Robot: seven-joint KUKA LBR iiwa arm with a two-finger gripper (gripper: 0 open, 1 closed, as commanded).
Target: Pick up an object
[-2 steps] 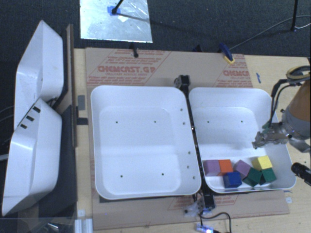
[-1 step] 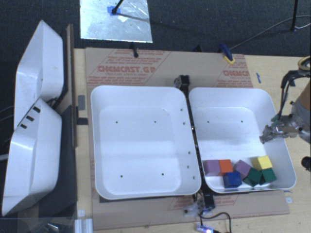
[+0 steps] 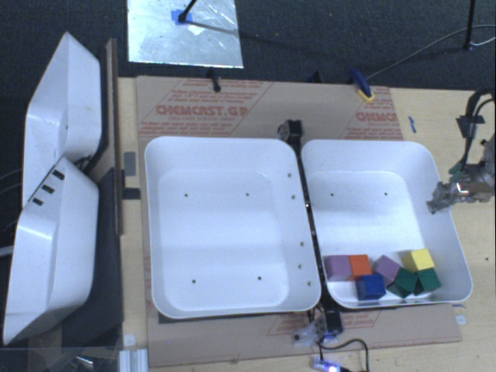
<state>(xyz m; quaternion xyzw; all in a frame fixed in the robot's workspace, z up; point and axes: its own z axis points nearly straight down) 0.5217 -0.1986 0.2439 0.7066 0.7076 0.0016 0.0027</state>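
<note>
Small rigid blocks, likely light: yellow cube (image 3: 421, 259) topmost at right bin's (image 3: 372, 165) front edge, pinch opposite flat faces; gripper (image 3: 448, 198) state indiscernible.

Robotics lab bench setup.
Two white bins (image 3: 225, 149) on cardboard-covered surface (image 3: 256, 99), loose cables (image 3: 418, 49), dark carpet floor (image 3: 46, 6).

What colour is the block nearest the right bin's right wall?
Yellow block, sitting above a green one; seen in the camera view.
</note>
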